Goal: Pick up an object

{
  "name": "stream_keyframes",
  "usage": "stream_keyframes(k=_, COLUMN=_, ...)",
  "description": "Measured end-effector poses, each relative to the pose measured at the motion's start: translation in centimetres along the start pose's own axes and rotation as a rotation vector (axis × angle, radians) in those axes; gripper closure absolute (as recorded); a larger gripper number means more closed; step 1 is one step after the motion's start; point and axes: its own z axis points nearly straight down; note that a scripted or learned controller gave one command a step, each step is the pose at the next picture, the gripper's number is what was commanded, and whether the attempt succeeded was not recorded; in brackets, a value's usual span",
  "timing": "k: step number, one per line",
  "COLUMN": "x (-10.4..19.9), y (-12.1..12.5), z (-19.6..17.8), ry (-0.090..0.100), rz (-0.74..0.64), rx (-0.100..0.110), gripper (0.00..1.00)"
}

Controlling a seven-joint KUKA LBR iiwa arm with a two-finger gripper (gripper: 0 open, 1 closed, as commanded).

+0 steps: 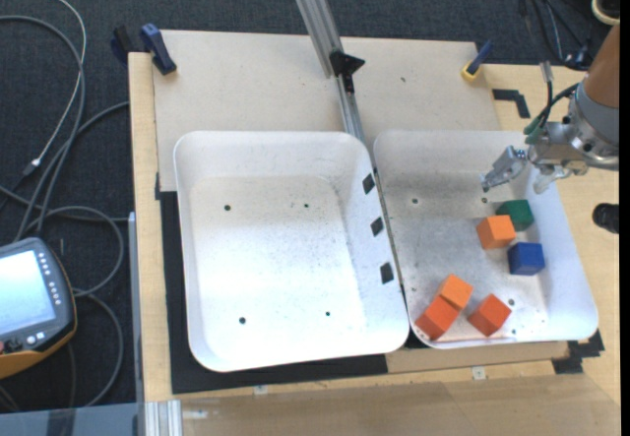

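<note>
Over the right bin (pixel 394 257) my gripper (pixel 522 171) hangs near the far wall, fingers spread and holding nothing, with the wrist reaching in from the right edge of the bench (pixel 246 80). I judge this as the approach before a grasp, so the open jaws make sense: they need room to straddle a block.

All the candidates lie below me in this same bin. Nearest is a green block (pixel 517 214), partly tucked behind an orange block (pixel 496 230) that touches it. Just beside those sits a blue block (pixel 527 258). Further toward the near rim lie two more orange pieces, one long (pixel 444 307) and one cube-like (pixel 489 315), close together but a little apart from the first cluster.

The green and orange pair crowd each other, which could make a clean pinch awkward; a finger may land on the neighbour instead of beside it. The blue block looks freer on its outer side, though the bin wall is close there. The left bin (pixel 197 178) plays no part in this grasp
</note>
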Motion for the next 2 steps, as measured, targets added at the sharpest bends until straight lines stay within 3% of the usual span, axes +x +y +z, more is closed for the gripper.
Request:
stream_keyframes(k=1, x=-0.6, y=-3.1, z=9.5, ry=-0.005, rz=-0.001, rx=-0.011, gripper=0.0)
stream_keyframes(k=2, x=6.4, y=-7.5, z=13.2, ry=0.005, rz=-0.004, rx=0.007, gripper=0.0)
